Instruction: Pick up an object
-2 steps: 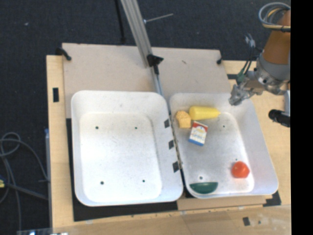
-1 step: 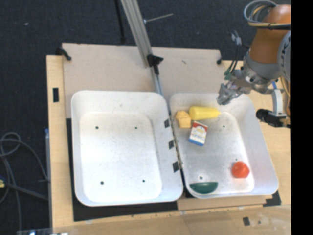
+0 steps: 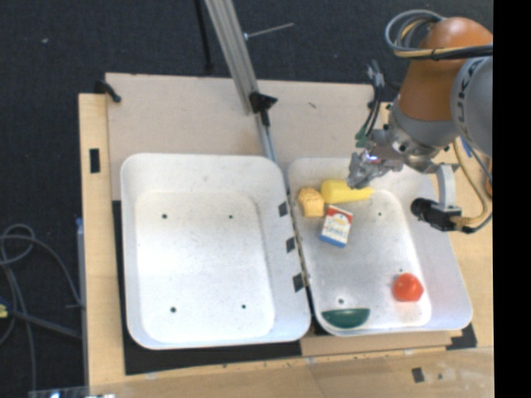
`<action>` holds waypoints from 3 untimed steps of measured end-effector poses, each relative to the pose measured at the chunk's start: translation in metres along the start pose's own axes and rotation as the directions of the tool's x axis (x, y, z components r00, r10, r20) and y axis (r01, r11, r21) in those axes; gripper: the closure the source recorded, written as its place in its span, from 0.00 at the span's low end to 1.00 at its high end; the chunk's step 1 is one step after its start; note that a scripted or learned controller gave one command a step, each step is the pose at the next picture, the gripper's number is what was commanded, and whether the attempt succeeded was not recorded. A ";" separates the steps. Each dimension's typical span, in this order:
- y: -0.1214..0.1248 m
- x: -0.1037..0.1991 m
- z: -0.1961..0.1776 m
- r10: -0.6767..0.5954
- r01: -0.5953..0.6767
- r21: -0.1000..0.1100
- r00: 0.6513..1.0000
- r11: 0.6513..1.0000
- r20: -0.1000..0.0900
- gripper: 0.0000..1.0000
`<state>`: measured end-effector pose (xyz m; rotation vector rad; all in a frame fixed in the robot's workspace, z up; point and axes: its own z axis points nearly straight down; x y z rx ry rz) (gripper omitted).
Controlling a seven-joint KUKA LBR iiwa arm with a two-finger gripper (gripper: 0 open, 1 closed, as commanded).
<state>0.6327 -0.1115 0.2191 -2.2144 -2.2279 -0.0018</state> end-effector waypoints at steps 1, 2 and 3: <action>-0.018 0.060 -0.004 -0.001 0.001 0.000 1.000 1.000 -0.001 1.00; -0.029 0.113 -0.020 -0.002 0.002 -0.001 1.000 1.000 -0.002 1.00; -0.047 0.162 -0.011 -0.001 0.001 0.001 1.000 1.000 0.000 1.00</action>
